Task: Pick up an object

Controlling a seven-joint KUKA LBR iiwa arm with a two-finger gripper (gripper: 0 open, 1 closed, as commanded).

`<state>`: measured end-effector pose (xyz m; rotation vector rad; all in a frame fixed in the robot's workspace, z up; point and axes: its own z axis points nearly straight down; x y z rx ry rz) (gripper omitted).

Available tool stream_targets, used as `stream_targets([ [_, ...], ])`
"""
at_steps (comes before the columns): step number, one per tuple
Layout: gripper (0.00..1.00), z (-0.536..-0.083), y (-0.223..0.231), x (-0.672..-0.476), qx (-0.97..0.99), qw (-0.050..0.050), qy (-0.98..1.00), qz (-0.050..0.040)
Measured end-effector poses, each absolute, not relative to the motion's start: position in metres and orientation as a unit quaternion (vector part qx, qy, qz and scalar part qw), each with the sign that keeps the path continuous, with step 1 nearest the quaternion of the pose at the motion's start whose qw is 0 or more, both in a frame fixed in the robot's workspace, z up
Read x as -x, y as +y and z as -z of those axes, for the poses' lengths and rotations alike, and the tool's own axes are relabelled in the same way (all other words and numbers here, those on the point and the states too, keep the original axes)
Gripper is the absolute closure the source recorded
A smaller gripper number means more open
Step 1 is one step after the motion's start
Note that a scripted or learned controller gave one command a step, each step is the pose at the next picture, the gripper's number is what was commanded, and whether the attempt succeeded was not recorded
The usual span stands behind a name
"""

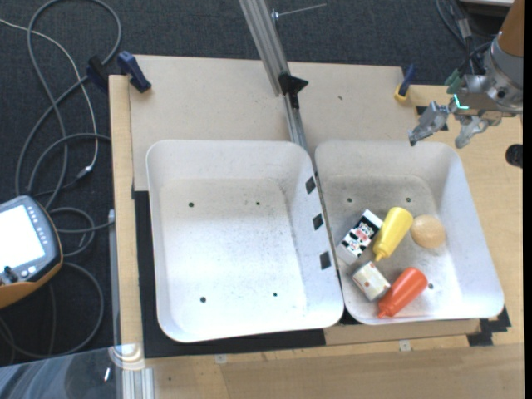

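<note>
Hovering above far rim of right bin (470, 181): gripper (444, 130), jaws apart, seemingly gripping nothing. Lying untouched below: yellow bottle (392, 231), orange bottle (402, 292). Picking not yet begun.

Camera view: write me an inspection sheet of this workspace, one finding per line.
Surface: wooden bench bearing left bin and right bin, side by side.
Job's things: yellow bottle, orange-red bottle, tan ball, patterned box, small white block, all clustered in the right bin.
Clutter: blue clamp, yellow clamp on the bench's far edge.
Grippers: gripper above the right bin's far corner, open, nothing between its fingers.
Cables: grey loops on the floor at left.
Surroundings: dark carpet, pendant, metal rail.
</note>
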<state>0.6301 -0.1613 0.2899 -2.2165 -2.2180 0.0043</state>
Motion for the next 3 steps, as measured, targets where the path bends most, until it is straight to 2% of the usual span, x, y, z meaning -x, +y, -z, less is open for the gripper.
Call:
stream_targets([
  [1, 0.00, -0.292, -0.161, -0.630, 0.707, 0.002, -0.708, -0.0009],
  [2, 0.00, -0.236, -0.155, -0.622, 0.707, 0.003, -0.707, -0.0019],
  [3, 0.00, -0.173, -0.155, -0.625, 0.707, 0.004, -0.707, -0.0023],
])
